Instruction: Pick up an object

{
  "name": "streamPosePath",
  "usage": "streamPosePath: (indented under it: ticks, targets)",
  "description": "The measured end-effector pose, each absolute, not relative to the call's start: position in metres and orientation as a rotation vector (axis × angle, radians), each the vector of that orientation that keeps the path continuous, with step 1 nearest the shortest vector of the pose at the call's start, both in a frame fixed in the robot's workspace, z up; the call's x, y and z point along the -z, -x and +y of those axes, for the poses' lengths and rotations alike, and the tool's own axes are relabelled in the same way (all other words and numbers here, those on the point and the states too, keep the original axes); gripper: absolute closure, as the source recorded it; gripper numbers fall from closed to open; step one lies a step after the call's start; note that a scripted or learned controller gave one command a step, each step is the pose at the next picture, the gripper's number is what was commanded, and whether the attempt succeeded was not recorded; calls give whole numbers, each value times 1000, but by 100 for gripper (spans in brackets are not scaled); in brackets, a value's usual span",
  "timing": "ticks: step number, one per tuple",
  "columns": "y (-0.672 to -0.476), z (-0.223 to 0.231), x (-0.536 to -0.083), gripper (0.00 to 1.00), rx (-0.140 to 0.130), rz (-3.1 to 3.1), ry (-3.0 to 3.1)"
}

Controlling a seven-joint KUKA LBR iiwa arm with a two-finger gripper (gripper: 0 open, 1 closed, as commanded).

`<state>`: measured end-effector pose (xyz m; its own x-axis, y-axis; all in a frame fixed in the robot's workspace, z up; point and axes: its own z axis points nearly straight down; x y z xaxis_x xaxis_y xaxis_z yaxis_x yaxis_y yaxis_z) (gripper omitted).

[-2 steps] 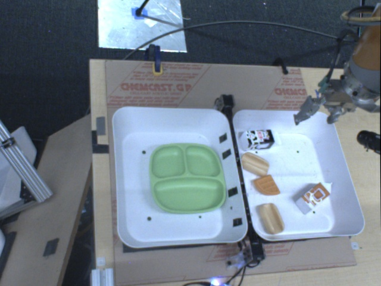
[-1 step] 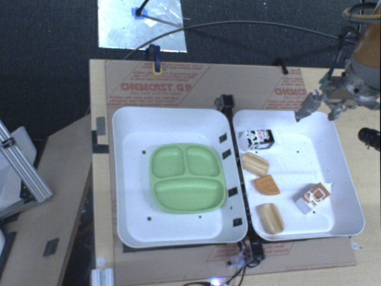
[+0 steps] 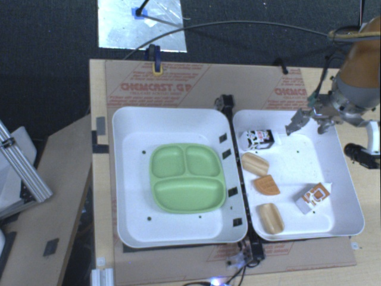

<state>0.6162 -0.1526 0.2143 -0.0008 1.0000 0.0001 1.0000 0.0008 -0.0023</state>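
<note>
I am reading red print on the brown cardboard sheet (image 3: 196, 79) lying under the two bins: to the left of its far edge it seems to say "CHEMCAST GP", upside down to me, and a similar red mark is showing at the far right corner, too cut off to read. The small black-and-white carton (image 3: 258, 138) and the orange-and-white packet (image 3: 314, 196) are showing print too small to make out.

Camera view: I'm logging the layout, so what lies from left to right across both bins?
Green divided plate → black-and-white carton → orange-and-white box → end effector.
</note>
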Motion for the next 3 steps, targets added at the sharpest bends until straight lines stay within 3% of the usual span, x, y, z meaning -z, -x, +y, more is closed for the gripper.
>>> streamPosePath:
  ticks: [2, 3]
  targets:
    - [-635, -161, -114, 0, 2, -2225, 2220]
    - [-638, -161, -129, 100, 10, -2233, 2227]
